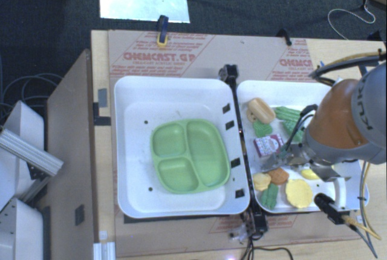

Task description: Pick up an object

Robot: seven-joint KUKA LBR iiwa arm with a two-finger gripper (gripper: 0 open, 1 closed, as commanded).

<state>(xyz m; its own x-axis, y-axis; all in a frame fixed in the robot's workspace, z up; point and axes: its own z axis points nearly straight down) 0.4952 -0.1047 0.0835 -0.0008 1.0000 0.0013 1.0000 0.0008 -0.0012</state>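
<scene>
The right bin [284,88] holds several toy foods. A tan bread roll [261,110] lies at its upper left, with a small green piece [263,129] below it and a ribbed green vegetable [289,115] to the right. A pink-and-white packet [268,144] lies mid-left. Near the front are an orange piece [279,176], a small yellow piece [262,181], a dark green piece [270,195] and a yellow disc [299,193]. My gripper [279,160] is low in this bin, just below the packet and above the orange piece. The arm hides the bin's right part.
The left bin [175,88] holds a green divided plate [190,156]. A black divider with clips [237,132] runs between the bins. The orange-banded wrist [341,120] and its cables hang over the right bin's right side.
</scene>
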